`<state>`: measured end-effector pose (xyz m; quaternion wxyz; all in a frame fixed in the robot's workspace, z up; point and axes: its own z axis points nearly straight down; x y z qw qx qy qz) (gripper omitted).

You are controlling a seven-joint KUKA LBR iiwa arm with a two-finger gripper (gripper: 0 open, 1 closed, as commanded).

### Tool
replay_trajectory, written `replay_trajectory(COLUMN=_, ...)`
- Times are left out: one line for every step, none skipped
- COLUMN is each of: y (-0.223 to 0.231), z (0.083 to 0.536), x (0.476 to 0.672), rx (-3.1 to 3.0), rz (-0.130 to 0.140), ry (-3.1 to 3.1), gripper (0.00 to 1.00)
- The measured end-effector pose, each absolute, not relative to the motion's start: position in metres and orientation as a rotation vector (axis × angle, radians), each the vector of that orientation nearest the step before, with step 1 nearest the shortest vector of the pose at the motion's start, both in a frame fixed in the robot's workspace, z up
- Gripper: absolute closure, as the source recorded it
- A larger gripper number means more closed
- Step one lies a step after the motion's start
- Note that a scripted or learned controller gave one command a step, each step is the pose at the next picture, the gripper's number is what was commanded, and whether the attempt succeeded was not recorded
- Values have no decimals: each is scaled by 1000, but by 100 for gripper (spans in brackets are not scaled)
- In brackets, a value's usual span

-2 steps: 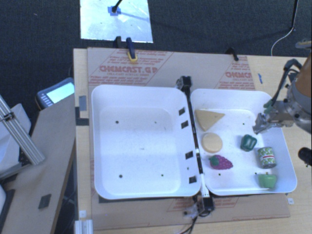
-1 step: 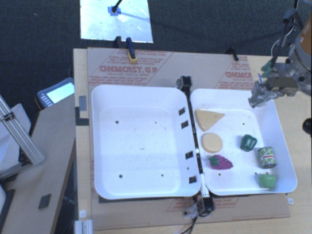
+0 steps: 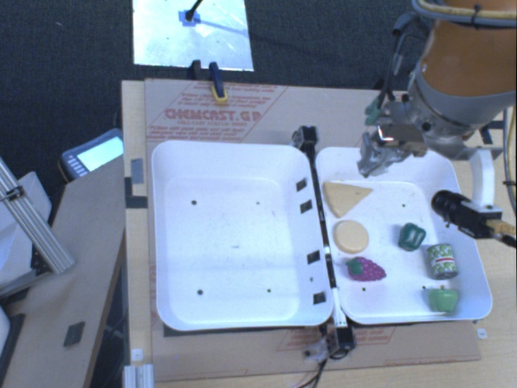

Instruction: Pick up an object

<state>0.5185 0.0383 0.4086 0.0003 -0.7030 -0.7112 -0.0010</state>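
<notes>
Closest to the lens, along the near edge of my right-hand bin [image 3: 477, 309], sit a green apple [image 3: 443, 299] in the corner and a bunch of purple grapes [image 3: 366, 269] near the divider. A small labelled can [image 3: 441, 260] stands just behind the apple, and a green pepper [image 3: 412, 236] lies beyond that. A round tan biscuit [image 3: 351, 237] rests just behind the grapes, and a pale yellow cheese wedge [image 3: 346, 196] lies farther back again, its tip pointing toward the right. All of these are scattered loose and apart from one another, which I judge leaves room to come down on any one of them.

My fingers [image 3: 373, 165] hang over the far edge of this bin, above and just beyond the cheese wedge, which is the nearest candidate; the biscuit is next. I see nothing held there, and the tips are too blurred and dark for me to say how far apart they stand. The left-hand bin [image 3: 161, 241] lies beside it on the bench [image 3: 242, 107], across the black clips of the divider.
</notes>
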Motion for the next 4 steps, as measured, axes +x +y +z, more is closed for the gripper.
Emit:
replay_trajectory(y=115, z=457, x=485, rx=-2208, rz=-12, ry=-2238, gripper=100)
replay_trajectory(y=161, z=540, x=508, rx=-2215, rz=-17, ry=-2235, gripper=100)
replay_trajectory(y=226, z=533, x=646, rx=-2216, rz=-10, ry=-2232, gripper=100)
replay_trajectory(y=223, z=535, x=643, rx=-2217, rz=-2, ry=-2227, gripper=0)
